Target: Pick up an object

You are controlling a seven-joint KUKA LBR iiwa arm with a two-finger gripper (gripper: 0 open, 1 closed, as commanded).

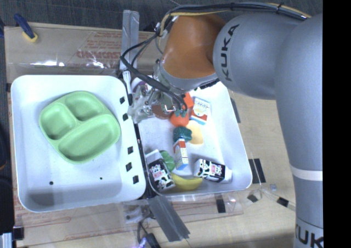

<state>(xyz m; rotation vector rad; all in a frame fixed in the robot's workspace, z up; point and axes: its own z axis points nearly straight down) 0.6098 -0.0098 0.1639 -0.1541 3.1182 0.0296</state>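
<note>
Fingers [147,104] of unclear state hover near an orange toy carrot [184,111] in the right bin [237,148].

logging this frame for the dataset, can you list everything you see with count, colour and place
divided plate: 1, light green, three compartments, in the left bin
left bin: 1, white, left half of the bench
right bin: 1, white, right of the left bin, under the arm
small cartons: 2, black and white cow pattern, near edge of the right bin
banana: 1, yellow, between the two cartons at the near edge
orange toy: 1, orange, far part of the right bin, beside the gripper
teal item: 1, teal, middle of the right bin
blue and yellow tool: 1, far left corner of the bench
arm: 1, grey with orange band, reaching in from the right
gripper: 1, metallic, over the far left of the right bin
</note>
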